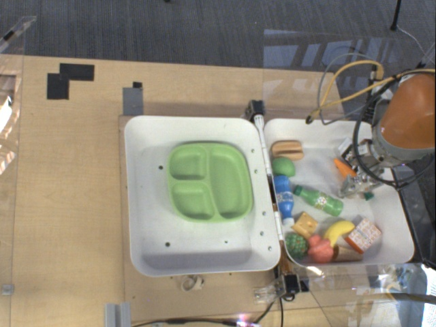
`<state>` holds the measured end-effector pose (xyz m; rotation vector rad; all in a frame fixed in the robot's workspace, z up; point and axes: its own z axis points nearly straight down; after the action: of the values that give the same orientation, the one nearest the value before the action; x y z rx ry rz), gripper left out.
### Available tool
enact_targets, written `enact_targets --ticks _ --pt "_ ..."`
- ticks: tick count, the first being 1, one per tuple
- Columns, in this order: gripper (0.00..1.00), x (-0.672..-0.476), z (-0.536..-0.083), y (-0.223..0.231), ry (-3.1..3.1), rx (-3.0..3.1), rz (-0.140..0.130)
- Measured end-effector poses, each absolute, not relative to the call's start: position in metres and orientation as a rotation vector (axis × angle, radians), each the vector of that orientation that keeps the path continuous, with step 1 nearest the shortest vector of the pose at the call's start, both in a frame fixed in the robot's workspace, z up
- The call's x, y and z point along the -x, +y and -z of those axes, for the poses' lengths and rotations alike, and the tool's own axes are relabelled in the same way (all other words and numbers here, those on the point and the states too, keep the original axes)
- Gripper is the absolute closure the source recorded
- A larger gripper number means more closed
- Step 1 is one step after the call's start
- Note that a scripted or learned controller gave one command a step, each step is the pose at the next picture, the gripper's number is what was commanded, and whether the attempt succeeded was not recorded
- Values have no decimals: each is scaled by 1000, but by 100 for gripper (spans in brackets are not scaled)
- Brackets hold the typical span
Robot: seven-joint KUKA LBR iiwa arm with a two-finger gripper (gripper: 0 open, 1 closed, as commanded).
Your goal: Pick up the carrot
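Note:
The carrot (343,165) lies in the right bin (403,240), near its right side. Its orange body pokes out up and left from under the gripper, and a small green tip (368,196) shows on the lower right side. My gripper (354,181) hangs straight over the carrot's middle, low in the bin, and hides that part. The grey wrist and its orange band (409,114) stand above it, with cables looping around. Whether the carrot is gripped is hidden.
Left of the carrot lie a green bottle (319,199), a blue bottle (283,196), a bun (287,148) and a green fruit (283,167). Near the front are a banana (338,230), a red fruit (321,249) and a small box (363,235). The left bin (146,251) holds a green divided plate (208,181).

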<state>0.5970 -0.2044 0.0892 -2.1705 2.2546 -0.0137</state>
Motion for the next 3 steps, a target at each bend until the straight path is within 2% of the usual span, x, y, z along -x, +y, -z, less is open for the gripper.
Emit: enact_targets --ticks 1,2,3 --pt "100 -601 -103 -203 2251 2160 25" --pt "100 -533 -90 -204 2061 2356 19" --pt "0 -532 -88 -204 2062 2358 15"
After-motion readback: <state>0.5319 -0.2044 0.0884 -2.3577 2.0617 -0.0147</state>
